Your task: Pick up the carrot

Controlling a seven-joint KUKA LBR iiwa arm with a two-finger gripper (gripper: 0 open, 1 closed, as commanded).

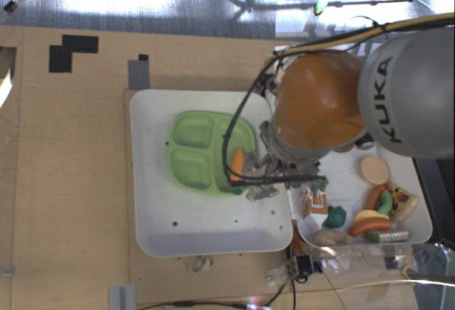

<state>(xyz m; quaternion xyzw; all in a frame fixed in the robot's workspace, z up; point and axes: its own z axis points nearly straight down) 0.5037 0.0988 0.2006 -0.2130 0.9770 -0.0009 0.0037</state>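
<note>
The small orange carrot (237, 161), probably a light, stiff, smooth toy best pinched across its middle, lies at the right edge of the green divided tray (199, 152), with the gripper (257, 184) beside it, its opening impossible to tell.

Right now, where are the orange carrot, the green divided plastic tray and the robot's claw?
orange carrot (237, 161): camera view, middle of its visible body.
green divided plastic tray (193, 150): camera view, central divider ridge.
claw (257, 188): camera view, between its fingertips.
</note>
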